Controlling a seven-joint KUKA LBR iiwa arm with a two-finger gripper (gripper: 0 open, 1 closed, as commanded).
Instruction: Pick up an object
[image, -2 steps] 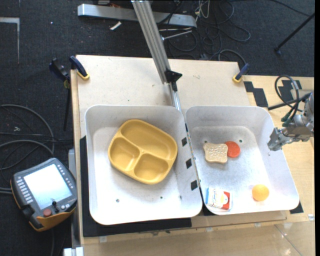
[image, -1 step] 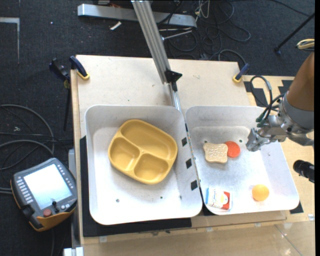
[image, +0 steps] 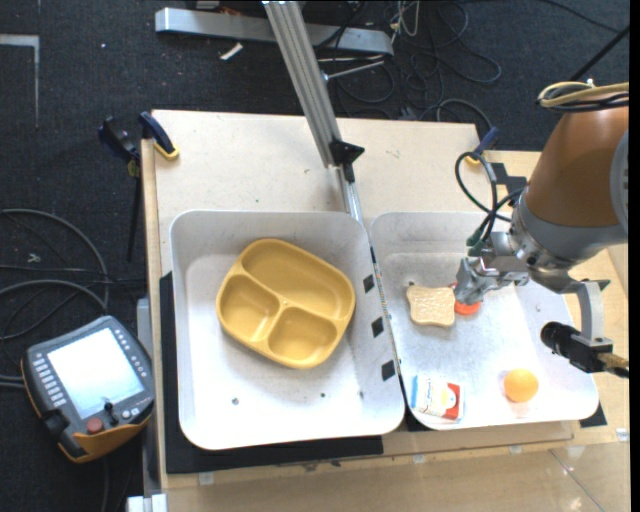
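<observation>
The end effector (image: 470, 293) is hanging over a red piece (image: 467, 307) in the right bin (image: 560, 400); its grip I cannot tell. Toast (image: 432, 306) is lying just beside, carton (image: 437, 398) and orange ball (image: 520, 384) nearer. A yellow tray (image: 286, 302) is sitting in the left bin (image: 200, 400).

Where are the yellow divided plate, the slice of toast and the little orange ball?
yellow divided plate (image: 286, 302): camera view, the ridge where its compartments meet.
slice of toast (image: 432, 306): camera view, middle of its top face.
orange ball (image: 520, 384): camera view, centre of the ball.
</observation>
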